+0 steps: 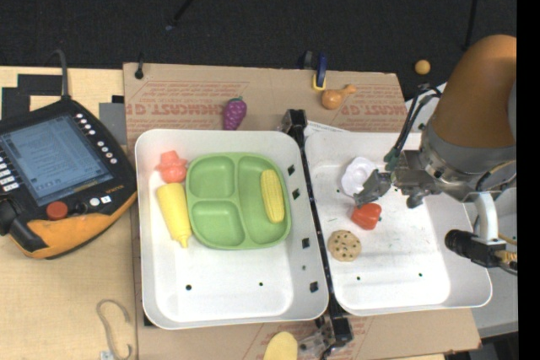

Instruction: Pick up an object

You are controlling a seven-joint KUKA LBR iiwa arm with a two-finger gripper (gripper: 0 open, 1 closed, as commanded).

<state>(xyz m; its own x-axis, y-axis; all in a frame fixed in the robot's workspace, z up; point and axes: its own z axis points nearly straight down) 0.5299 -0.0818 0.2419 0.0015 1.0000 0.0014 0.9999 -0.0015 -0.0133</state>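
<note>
The pincer [369, 196] hangs low in the right bin [456, 287], just at 12 o'clock of a red pepper [366, 217] and close beside a white object [358, 175]; whether it is wide or narrow I cannot tell. The pepper lies near the bin's middle, with a cookie [344, 245] at its 7 o'clock. The risk, as I judge it, is a glancing contact: coming down off-centre, the pincer could nudge the rounded pepper so it rolls away, or catch the white object instead.

Teach pendant [59, 173] left of cardboard [194, 97].
</note>
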